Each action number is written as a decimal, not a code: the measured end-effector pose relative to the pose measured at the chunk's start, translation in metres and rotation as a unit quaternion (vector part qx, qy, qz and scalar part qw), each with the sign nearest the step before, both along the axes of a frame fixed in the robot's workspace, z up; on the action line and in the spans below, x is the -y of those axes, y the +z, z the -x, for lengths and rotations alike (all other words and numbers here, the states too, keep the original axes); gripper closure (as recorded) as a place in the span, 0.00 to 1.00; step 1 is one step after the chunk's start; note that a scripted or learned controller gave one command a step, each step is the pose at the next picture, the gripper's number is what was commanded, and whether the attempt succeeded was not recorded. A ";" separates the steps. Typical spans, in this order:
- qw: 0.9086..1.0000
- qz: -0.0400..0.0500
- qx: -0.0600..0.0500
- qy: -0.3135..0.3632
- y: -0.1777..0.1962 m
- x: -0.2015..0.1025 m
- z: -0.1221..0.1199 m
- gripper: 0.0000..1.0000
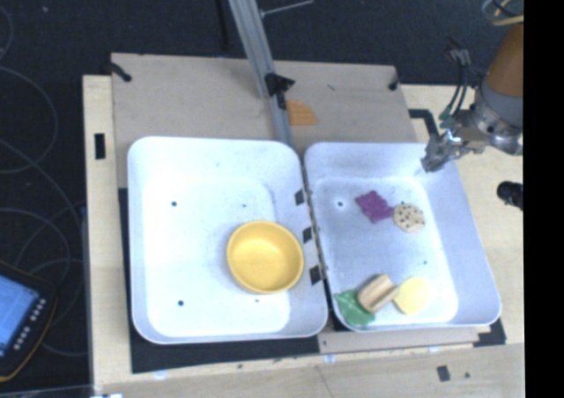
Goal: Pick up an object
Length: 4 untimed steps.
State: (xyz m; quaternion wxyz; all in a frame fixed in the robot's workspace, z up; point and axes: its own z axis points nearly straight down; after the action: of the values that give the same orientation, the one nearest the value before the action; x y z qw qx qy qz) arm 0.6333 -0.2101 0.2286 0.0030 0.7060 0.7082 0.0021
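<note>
The right bin point(458, 211) holds a purple block point(374, 206), a round speckled cookie point(408, 217), a tan cylinder point(375, 291), a pale yellow piece point(411, 296) and a green piece point(351, 308) in its near corner. A yellow bowl point(264, 256) sits in the left bin point(176, 176). My gripper point(434, 157) hangs over the far right corner of the right bin, well away from every object, with nothing visibly held.
A grey metal rail point(251, 31) slants from the top down to the divide between the bins. An orange patch point(300, 113) lies on the board behind them. Cables hang near the arm's wrist point(458, 97).
</note>
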 end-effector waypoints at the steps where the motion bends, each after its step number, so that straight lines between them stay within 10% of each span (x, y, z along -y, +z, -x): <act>1: 1.000 0.000 0.000 0.001 0.039 0.001 -0.001 1.00; 4: 1.000 -0.001 -0.003 0.001 0.015 -0.140 0.013 1.00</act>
State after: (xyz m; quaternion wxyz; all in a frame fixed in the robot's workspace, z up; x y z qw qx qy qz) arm 0.6205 -0.0702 0.2436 0.0001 0.7050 0.7092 0.0002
